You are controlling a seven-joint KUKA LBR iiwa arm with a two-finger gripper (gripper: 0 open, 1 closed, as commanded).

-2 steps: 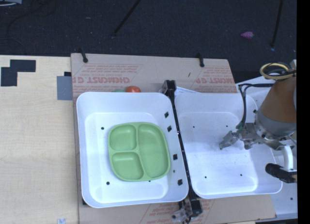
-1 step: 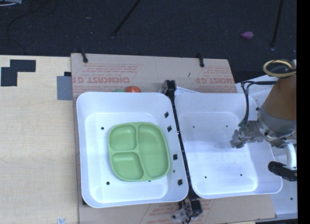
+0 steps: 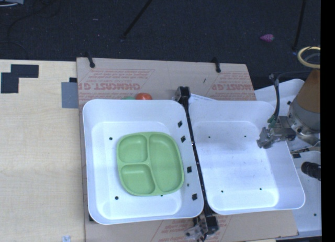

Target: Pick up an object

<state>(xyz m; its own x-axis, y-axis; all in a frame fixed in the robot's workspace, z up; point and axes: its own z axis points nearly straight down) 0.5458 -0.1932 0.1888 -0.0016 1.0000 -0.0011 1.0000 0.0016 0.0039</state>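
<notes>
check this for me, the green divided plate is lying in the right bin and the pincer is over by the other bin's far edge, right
Not quite. In the camera view the green divided plate lies in the left bin, not the right one. The pincer sits at the right bin's right edge, so it is the plate's bin that was misread; the two are indeed in different bins.

Red print on cardboard sheet [image 3: 157,81] under bins read upside down, roughly "CHEMCAST GP" (repeated twice, letters partly unclear). Nothing else legible.
</notes>
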